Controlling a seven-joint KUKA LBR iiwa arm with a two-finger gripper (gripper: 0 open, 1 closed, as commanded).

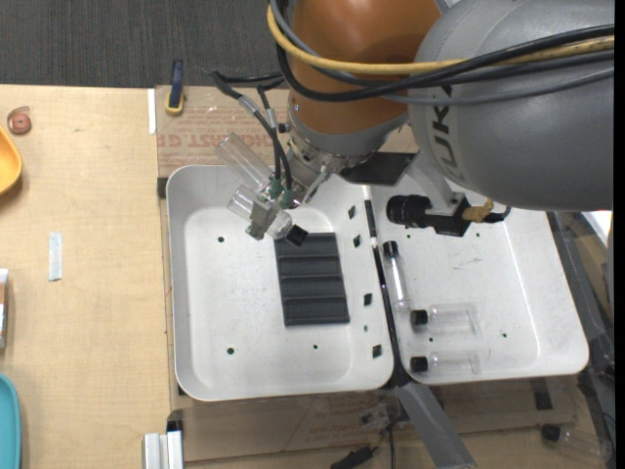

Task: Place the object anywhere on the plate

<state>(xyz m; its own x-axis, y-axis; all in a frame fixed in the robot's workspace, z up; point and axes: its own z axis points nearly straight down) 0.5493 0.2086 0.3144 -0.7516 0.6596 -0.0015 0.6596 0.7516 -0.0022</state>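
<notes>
The gripper (pixel 266 208) hovered near the left white bin's (pixel 195 291) far edge — finger state could not be told. The black ribbed rectangular plate (pixel 312 279) lay just beside it, toward the near edge, long axis far-to-near.

Wood bench (pixel 88 262), dark floor (pixel 117 27) behind
</notes>
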